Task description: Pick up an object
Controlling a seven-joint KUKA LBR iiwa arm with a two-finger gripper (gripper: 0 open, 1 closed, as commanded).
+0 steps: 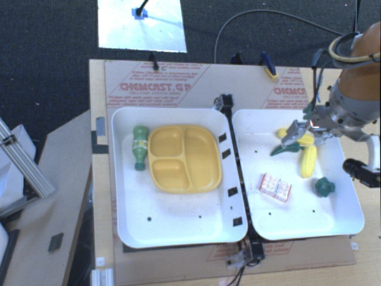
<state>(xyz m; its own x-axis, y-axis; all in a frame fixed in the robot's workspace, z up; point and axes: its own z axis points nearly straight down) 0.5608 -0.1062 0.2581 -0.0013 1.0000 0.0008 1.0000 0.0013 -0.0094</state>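
Dark carpet (pixel 47 28) surrounds the wooden bench (pixel 65 159).

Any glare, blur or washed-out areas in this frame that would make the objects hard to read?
Camera view: the shiny sheet on the floor is blown out by glare; both white bins are bright but readable, left bin, right bin; the yellow tray, green bottle and corn are reasonably sharp; the gripper is soft and low-contrast, its fingertips hard to separate from the green item beneath.
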